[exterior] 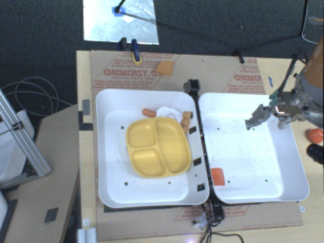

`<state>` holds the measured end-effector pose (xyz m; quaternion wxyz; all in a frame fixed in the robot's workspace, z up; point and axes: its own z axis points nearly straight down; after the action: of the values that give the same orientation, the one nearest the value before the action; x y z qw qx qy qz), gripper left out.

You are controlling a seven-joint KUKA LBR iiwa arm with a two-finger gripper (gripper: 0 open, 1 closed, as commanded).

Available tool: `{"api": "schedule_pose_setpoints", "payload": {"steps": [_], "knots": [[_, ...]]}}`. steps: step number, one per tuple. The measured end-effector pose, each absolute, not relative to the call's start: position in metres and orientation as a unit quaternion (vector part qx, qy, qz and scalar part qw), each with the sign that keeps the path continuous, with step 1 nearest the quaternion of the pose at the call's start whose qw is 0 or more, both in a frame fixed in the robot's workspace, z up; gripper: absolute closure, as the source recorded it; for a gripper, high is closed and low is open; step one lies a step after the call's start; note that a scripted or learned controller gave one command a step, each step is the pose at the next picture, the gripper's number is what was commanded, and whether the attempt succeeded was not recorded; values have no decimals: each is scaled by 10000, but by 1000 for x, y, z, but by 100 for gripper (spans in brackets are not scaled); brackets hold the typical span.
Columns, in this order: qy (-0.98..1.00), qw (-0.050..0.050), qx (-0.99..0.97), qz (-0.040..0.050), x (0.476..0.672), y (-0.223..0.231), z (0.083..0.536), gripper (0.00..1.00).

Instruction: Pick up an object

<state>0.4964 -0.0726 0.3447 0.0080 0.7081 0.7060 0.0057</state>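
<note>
My gripper (268,121) hangs over the upper right part of the right bin (253,191). It is open, with nothing between its fingers (254,119). A small orange block (217,176) lies at that bin's lower left corner, well away from the gripper. In the left bin (109,186) a yellow divided plate (157,147) lies face up. Behind the plate are an orange sausage-shaped piece (149,113), a white item (168,113) and a small brown piece (186,119).
A tan-orange object (164,67) sits on the cardboard behind the left bin, near a blue-and-yellow clamp (135,52). A red-orange item (315,134) lies outside the right bin's right rim. Black clips (192,86) join the bins along the centre divider.
</note>
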Motion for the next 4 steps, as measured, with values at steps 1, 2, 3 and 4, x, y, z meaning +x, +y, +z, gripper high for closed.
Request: {"api": "schedule_pose_setpoints", "payload": {"steps": [1,2,3,4], "knots": [[7099,-35,7043,-17,486,-20,246,0],[7054,60,7088,22,487,-102,335,0],[7107,-25,7035,-2,487,-26,267,0],[7041,52,7101,2,486,-143,319,0]]}}
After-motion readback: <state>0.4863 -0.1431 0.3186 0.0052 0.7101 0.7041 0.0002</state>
